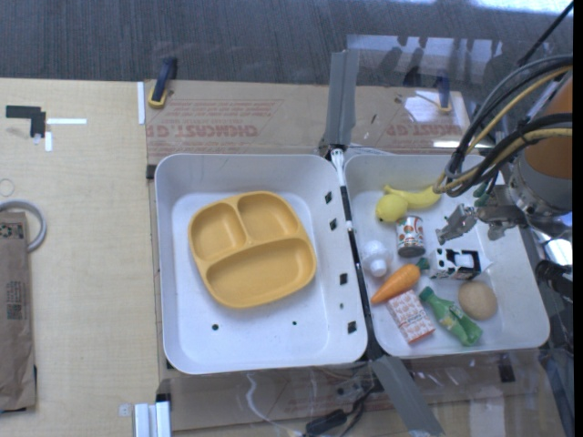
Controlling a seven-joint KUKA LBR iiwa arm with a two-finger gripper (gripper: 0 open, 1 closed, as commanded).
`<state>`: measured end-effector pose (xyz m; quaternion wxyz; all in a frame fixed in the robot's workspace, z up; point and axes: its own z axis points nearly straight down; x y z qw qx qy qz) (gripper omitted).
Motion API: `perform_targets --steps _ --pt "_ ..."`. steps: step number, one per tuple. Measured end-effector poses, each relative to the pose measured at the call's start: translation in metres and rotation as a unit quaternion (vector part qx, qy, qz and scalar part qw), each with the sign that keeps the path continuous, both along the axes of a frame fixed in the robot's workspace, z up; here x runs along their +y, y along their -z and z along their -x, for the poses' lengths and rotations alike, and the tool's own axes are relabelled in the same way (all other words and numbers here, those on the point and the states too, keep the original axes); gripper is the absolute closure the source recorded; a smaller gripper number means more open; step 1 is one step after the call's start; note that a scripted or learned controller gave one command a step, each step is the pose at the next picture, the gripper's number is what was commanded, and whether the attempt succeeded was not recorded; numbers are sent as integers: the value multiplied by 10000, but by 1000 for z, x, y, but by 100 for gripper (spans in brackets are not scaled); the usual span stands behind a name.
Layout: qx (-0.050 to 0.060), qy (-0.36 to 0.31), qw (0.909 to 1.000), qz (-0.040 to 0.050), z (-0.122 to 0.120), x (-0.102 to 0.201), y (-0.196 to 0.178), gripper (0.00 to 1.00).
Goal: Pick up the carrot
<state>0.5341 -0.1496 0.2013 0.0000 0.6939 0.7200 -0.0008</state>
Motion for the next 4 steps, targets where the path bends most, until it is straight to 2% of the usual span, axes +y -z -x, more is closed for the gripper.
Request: perform_targets --steps 1,2,3,4 --pt "14 -282 9996 -5 57 40 32 0" --pt "-125 -1616 9868 45 7 24 86 0" --pt "-5 -2229 9749 2 1 -10 -17 0" --pt "7 -2781 9605 -9 39 39 54 0"
